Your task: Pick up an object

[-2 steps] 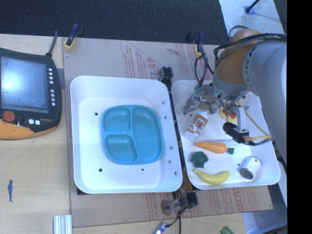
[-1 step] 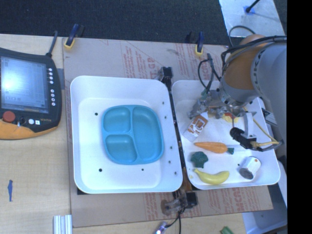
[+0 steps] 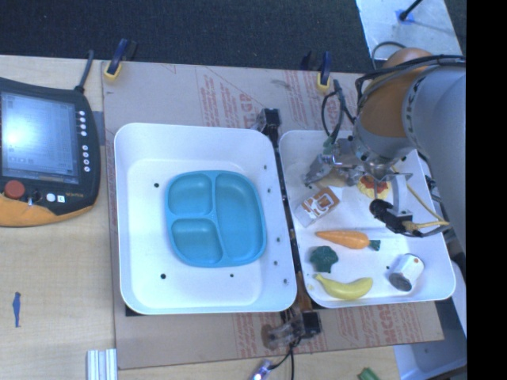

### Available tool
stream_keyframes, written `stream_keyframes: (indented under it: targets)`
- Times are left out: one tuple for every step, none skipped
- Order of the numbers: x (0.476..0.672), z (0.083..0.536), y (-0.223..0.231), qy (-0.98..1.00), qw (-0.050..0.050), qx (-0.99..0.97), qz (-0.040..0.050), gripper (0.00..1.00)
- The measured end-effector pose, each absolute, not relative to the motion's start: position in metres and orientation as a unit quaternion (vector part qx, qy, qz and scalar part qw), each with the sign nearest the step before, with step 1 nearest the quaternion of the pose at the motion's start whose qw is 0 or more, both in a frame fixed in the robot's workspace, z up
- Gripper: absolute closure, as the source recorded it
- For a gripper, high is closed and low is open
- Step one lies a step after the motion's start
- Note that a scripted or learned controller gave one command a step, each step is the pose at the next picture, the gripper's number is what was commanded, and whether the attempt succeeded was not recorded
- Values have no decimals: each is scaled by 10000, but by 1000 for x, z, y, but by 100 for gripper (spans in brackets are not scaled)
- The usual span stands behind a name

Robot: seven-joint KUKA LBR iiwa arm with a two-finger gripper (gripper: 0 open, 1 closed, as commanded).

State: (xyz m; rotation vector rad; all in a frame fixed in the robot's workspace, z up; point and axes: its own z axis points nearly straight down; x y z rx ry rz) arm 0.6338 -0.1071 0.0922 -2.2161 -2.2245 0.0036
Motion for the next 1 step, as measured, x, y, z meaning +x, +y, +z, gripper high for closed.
stream_keyframes:
  targets:
    - [642,92,-102,-7084,2,-7058,8,0]
